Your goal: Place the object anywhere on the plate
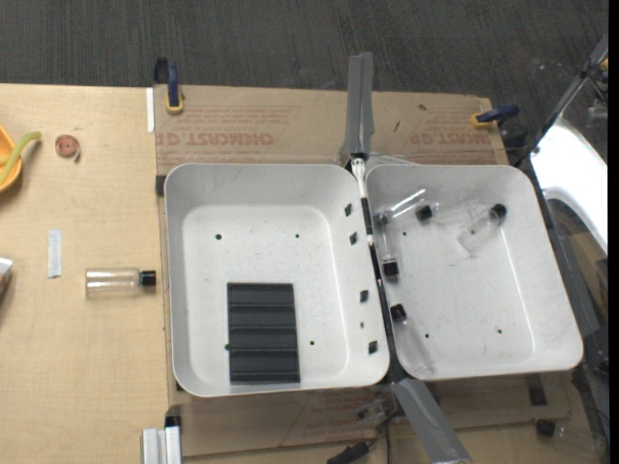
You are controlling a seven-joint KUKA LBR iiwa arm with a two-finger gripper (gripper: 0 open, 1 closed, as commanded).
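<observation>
A black ribbed rectangular plate [261,333] lies flat on the floor of the left bin [184,259], near its front wall. In the right bin [542,288] lie several clear small bottles with black caps. One bottle [407,205] is at the back left and another [481,224] at the back middle. A third bottle [388,255] rests along the left wall, and a black cap [397,312] shows further forward by that wall. A pale part of the arm [573,167] stands at the right edge, outside the bin.
On the wooden bench left of the bins lies a clear bottle with a black cap [118,279]. A small white strip [54,254], a round pink disc [66,146] and a yellow object [10,160] are there too. Clamps [170,83] hold the cardboard behind the bins.
</observation>
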